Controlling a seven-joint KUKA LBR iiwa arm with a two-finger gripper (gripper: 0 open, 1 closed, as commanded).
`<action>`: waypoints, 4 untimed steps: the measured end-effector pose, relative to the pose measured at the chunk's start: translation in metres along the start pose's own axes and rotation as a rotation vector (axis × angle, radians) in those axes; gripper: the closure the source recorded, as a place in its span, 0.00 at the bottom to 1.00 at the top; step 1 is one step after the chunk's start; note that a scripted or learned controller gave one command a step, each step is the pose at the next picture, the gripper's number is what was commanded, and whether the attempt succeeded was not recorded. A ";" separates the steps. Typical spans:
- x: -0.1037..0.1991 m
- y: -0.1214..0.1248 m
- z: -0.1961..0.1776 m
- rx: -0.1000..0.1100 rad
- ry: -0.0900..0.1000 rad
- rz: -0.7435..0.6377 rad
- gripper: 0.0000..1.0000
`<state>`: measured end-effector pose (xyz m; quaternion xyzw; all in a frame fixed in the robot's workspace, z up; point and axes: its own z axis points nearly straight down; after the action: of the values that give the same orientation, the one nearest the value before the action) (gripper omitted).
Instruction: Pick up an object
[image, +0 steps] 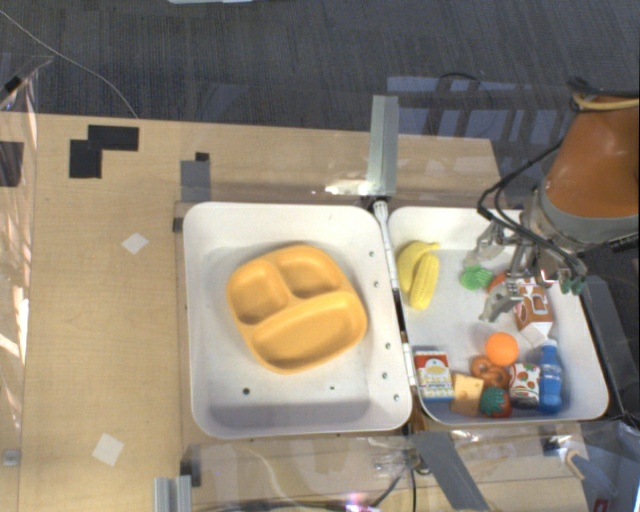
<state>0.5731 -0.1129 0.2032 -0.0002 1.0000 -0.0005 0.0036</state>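
While the grey arm (590, 190) reaches in from the right, its claw (510, 285) hangs over the right bin (590, 400); whether it is open or closed, I cannot tell. Nearby lie a green toy (476, 277), a banana (412, 255), corn (425, 280), an orange (502, 348) and a blue bottle (549, 377). The left bin (210, 330) holds 1 yellow divided plate (296, 306).

Arm (597, 160) cut off by the right edge (jaws' gap unreadable)

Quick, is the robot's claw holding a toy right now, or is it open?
Gripper: above the right bin, nothing seen held; open or shut cannot be told.
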 end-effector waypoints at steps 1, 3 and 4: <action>0.010 0.011 0.098 0.000 0.006 0.556 0.00; -0.057 0.012 0.106 0.000 0.000 0.915 0.00; -0.088 0.014 0.117 0.000 -0.001 1.183 0.00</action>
<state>0.6621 -0.0986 0.0872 0.5573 0.8303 0.0018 0.0036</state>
